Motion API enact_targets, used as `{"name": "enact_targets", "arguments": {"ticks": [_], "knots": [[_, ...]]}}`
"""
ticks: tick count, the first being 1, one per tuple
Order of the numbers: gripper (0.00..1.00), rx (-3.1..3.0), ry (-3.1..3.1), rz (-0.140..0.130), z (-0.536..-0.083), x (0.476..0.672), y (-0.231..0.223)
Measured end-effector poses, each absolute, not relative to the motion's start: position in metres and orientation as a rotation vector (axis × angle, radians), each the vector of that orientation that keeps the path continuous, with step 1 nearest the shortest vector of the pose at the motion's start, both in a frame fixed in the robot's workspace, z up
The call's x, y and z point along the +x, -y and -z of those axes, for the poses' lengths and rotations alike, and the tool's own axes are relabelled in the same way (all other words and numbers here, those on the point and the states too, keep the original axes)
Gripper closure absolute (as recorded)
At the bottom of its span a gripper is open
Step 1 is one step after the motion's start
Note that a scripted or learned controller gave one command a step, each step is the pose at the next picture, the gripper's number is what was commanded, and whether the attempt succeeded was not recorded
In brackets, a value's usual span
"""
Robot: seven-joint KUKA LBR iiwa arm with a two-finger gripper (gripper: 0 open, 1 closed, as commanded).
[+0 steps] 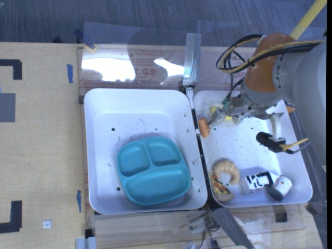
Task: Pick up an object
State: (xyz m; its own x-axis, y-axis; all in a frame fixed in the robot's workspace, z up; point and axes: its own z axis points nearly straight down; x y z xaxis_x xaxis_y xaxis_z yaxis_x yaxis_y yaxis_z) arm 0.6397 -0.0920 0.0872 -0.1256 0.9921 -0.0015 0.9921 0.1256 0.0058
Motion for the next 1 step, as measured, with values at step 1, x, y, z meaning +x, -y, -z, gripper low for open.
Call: {"name": "enact_targets", "arguments": {"ticks": [1], "knots": [[0.00,2.015,-2.443,0.025,-0.0864,0.6612,0.0974]]}}
